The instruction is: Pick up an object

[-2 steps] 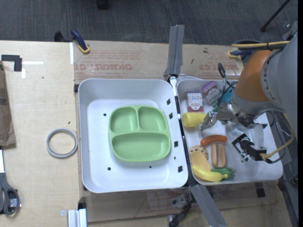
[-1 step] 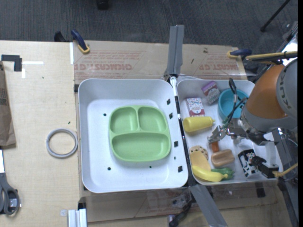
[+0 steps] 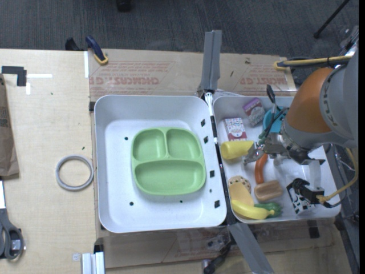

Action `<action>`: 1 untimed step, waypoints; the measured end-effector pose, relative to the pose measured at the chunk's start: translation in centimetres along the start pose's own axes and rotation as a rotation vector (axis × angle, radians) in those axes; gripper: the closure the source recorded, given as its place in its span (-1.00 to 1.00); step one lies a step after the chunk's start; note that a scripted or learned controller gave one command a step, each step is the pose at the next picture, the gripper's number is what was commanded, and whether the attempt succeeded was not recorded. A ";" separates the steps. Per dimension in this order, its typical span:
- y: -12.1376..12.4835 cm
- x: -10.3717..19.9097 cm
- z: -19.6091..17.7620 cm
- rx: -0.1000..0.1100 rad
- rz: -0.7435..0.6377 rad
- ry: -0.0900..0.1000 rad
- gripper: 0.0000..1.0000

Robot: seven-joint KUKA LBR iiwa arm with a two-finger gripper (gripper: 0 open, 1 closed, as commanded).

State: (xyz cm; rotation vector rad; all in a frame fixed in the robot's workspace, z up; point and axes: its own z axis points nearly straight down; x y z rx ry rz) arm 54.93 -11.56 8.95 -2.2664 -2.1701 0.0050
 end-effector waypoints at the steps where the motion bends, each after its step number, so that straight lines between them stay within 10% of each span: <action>1: 0.0 0.0 -0.7 0.005 -0.003 0.000 1.00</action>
